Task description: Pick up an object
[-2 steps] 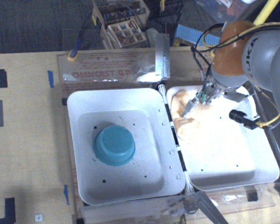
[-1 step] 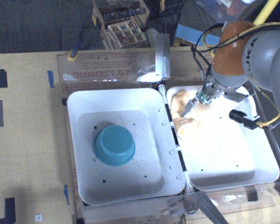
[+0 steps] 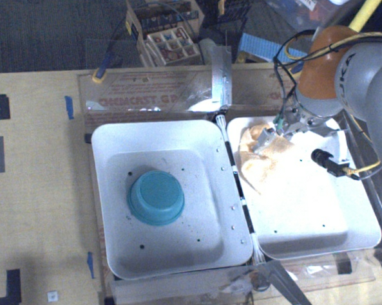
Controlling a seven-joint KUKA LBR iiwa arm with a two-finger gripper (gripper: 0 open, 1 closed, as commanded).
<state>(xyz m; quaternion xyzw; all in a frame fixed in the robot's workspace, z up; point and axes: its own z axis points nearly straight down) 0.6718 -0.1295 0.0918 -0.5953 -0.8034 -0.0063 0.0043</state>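
A grey KUKA arm (image 3: 360, 74) with an orange band reaches in from the right over two shallow white bins set side by side on a wooden bench (image 3: 32, 190). Its end effector (image 3: 267, 137) is low over the far left corner of the right bin (image 3: 331, 230), close to the divider between the bins, among pale tan, washed-out objects (image 3: 262, 160) whose shapes and long axes cannot be made out in the glare. Whether the end effector is open, closed or gripping anything cannot be told from this angle. A black cable fitting (image 3: 327, 161) hangs below the arm over the right bin's right side. In the left bin (image 3: 113, 147), well apart from the arm, a round teal bowl (image 3: 156, 197) sits left of centre; being round, it has no long axis, and it appears to rest mouth down with its flat base facing up. Clutter, including a box (image 3: 168, 37) and a clear plastic sheet (image 3: 155, 96), lies beyond the bins.
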